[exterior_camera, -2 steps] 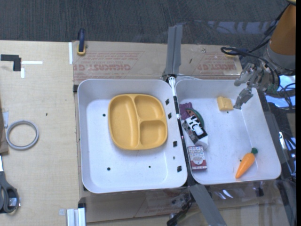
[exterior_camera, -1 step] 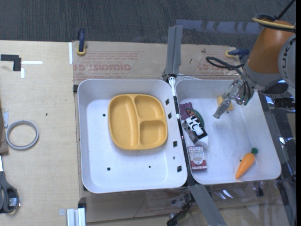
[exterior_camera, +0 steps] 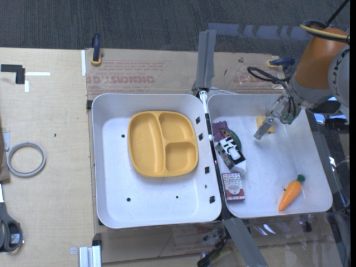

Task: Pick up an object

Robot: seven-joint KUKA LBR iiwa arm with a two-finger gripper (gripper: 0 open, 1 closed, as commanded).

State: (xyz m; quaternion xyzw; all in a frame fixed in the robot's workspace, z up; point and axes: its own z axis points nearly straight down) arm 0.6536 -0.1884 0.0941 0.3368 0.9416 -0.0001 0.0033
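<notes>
The floor (exterior_camera: pixel 111 10) at the top of the view is dark grey and looks like carpet with a fine texture. Below it lies a light wooden bench top (exterior_camera: pixel 50 204), pale and smooth. A brown cardboard sheet (exterior_camera: pixel 144 71) with red printed letters lies flat on the bench. A small clamp (exterior_camera: pixel 96 49) with a blue handle stands at the far edge of the cardboard. On the left part of the bench rest a grey ring of tape (exterior_camera: pixel 25 159) and a black L-shaped mark (exterior_camera: pixel 15 71). The light is even and soft, with weak shadows.
</notes>
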